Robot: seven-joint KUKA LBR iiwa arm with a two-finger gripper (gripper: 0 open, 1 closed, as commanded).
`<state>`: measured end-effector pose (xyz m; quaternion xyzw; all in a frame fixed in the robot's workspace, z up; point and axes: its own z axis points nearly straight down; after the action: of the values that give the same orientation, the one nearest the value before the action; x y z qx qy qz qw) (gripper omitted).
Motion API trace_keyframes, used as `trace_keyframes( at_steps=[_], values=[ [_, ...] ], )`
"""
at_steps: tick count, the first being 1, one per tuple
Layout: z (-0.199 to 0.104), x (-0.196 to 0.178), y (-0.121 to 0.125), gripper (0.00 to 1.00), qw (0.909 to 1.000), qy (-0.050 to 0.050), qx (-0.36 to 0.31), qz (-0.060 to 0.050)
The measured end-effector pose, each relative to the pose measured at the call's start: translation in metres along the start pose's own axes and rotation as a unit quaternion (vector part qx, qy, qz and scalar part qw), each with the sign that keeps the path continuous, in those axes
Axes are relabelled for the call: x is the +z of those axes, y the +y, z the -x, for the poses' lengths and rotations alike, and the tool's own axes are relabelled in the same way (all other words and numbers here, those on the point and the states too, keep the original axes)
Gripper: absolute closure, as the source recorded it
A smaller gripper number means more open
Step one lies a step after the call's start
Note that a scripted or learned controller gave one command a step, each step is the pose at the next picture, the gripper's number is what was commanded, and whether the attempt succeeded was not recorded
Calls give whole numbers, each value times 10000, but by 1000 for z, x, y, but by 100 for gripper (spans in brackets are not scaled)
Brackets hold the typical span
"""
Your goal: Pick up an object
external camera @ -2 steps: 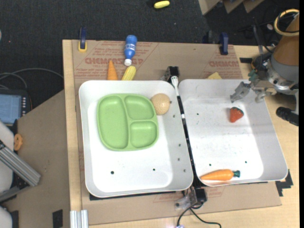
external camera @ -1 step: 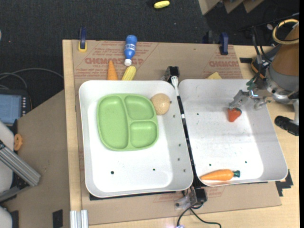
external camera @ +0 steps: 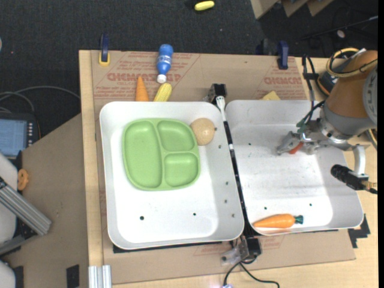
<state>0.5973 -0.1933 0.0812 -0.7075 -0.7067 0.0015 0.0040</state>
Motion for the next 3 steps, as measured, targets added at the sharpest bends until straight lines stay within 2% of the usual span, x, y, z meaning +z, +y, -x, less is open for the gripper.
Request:
trace_keyframes(
  at_steps=[1,2,3],
  values=[
    [-36,-5,54,0,10000,-25,-33,71],
    [29,-5,-20,0,10000,50,7,33],
    [-6,-4,30,0,10000,-26,-31,67]
  ],
)
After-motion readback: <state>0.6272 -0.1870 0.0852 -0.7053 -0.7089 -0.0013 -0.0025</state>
